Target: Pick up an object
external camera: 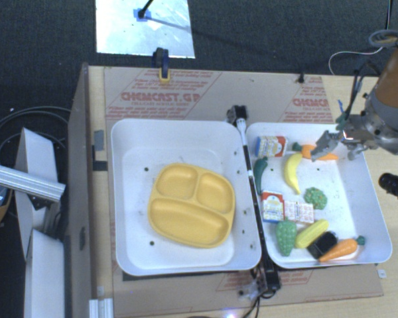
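My gripper [339,144] hangs over the far right part of the right bin [375,207], its two fingers spread open with nothing between them. Just left of and below it an orange toy piece [316,154] lies on the bin floor, partly covered by the left finger [326,140]. A yellow banana [292,171] lies a little further left. A small milk carton [270,146] stands at the bin's far left corner. A green broccoli [315,197] sits mid-bin.
Near the front of the right bin lie two red-and-white cartons [285,209], green grapes [286,236], a yellow piece [312,232], a black block [324,244] and a carrot [341,248]. The left bin [129,177] holds a yellow divided plate [191,204].
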Controlling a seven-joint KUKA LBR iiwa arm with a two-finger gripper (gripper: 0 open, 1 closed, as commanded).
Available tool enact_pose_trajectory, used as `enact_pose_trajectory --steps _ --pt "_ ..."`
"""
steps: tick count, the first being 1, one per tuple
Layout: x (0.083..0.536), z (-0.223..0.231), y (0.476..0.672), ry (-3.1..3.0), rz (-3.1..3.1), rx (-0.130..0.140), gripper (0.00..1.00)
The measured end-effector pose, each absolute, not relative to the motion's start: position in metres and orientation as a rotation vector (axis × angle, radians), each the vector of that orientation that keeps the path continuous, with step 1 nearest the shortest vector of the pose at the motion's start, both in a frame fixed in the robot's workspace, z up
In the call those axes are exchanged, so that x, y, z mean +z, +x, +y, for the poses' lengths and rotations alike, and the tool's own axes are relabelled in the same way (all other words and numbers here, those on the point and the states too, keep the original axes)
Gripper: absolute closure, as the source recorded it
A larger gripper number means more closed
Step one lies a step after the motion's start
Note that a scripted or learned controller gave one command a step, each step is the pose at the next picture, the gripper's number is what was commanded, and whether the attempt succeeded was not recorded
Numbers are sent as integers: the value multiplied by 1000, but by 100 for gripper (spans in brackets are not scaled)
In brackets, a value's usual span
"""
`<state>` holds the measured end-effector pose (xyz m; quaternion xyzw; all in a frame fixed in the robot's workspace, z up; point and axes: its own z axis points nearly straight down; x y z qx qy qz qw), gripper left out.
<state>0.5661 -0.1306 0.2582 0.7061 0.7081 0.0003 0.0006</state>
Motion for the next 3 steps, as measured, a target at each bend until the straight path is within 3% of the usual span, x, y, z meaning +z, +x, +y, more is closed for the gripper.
enact_pose_trajectory --steps 1,2,3 --pt "78 -113 633 2213 2229 2 0" --pt "96 -114 633 2214 2224 6 100" --pt "189 -35 549 2212 2234 7 100"
